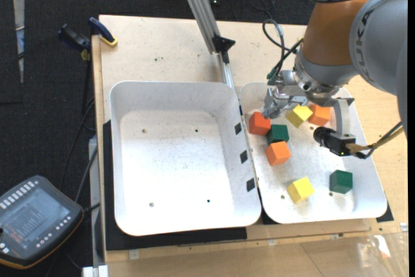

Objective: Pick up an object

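Far to the left of the tool, off the bench, a grey handheld control pendant [32,220] lies on the dark floor. A blue and yellow clamp [97,32] grips the bench's [162,42] back left corner. The left bin [175,91] sits well left of the tool, its white floor speckled. A slanted aluminium rail [198,0] runs down from the top to a black bracket between the two bins.

In the right bin [363,204] the blocks cluster near the tool [277,102]. An orange-red block [260,123] lies just left of and below the tool tip. A dark green block [279,133] sits right below the tool, touching a second orange block [278,152] farther toward the front. A yellow block [299,115] lies just to the tool's right, beside another orange block [319,115] partly under the wrist. Toward the front, well apart from the tool, stand a yellow block [300,189] and a green block [341,181].

The arm [363,16] reaches in from the right, its grey link bending down into the orange band, wrist pointed at the back of the right bin. The tool hangs low over the block cluster; whether its fingers are spread or pressed together cannot be told, and no block is seen between them.
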Tool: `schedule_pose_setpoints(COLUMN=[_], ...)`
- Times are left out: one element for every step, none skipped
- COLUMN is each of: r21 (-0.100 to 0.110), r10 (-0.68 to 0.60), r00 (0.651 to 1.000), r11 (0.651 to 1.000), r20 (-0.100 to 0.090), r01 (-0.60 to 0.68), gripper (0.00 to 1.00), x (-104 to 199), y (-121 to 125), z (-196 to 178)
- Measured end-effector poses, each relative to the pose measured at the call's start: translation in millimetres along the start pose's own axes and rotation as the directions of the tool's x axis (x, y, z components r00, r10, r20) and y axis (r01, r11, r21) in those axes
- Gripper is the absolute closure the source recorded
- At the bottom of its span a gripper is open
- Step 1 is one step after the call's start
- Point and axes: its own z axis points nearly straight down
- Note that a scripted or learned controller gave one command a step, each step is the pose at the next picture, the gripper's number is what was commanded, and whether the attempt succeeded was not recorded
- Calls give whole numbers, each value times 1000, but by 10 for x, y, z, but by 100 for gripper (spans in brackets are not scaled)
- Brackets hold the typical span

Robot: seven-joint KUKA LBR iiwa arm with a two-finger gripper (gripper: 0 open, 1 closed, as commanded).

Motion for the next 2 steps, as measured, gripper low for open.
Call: schedule_pose_setpoints(r21=[-2,-3], r10=[1,0], r00=[1000,1000], r11=[1000,1000], r20=[1,0], r01=[-1,0], gripper=[100,100], x=[455,1012], y=[52,264], z=[-24,42])
